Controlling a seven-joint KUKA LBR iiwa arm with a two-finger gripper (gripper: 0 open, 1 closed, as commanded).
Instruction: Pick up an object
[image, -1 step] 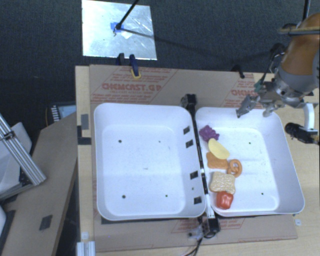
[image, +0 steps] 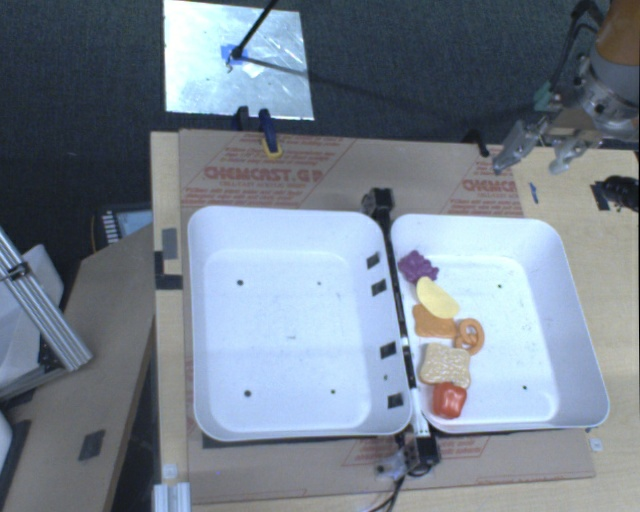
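Observation:
Along the left wall of the right bin (image: 540, 250) lies a row of small toy foods: a purple grape cluster (image: 418, 266), a yellow piece (image: 437, 297), an orange piece (image: 432, 322), a pretzel (image: 469, 335), a tan cracker (image: 445, 365) and a red piece (image: 449, 400). My gripper (image: 537, 155) hangs high beyond the far right corner of that bin, over the cardboard. It is open with nothing between its fingers (image: 510, 148) and well away from the foods.
The left bin (image: 215, 240) sits beside the right one, joined by a black-clipped seam (image: 390, 300). A silver sheet (image: 238, 58) lies on the dark floor at the back. A blue-and-yellow clamp (image: 268, 135) grips the cardboard's far edge. An aluminium bar (image: 40, 310) stands at the left.

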